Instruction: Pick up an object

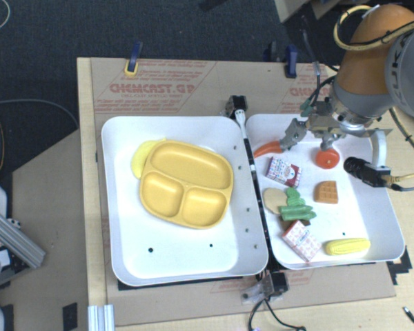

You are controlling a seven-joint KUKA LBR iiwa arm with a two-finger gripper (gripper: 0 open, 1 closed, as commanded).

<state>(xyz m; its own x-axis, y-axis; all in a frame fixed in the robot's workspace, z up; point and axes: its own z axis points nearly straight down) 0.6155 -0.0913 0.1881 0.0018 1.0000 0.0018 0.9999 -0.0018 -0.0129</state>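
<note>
Leftward, yellow divided tray [185, 183] filling left bin [117, 205]. Rightward, small toys scattered across right bin [390, 219]: carrot [268, 148], red-white carton [283, 172], green tree [296, 208], corn [346, 246], tomato [327, 159]. Gripper [310, 134] spread open, nothing between fingers, above bin's far end. Tomato likely light, hard, rollable; best pinched across the middle.

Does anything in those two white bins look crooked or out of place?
The yellow divided tray sits at a slant in the left bin, partly covering a yellow item at its upper-left edge. In the right bin, the toy foods lie scattered; nothing looks spilled or broken.
</note>
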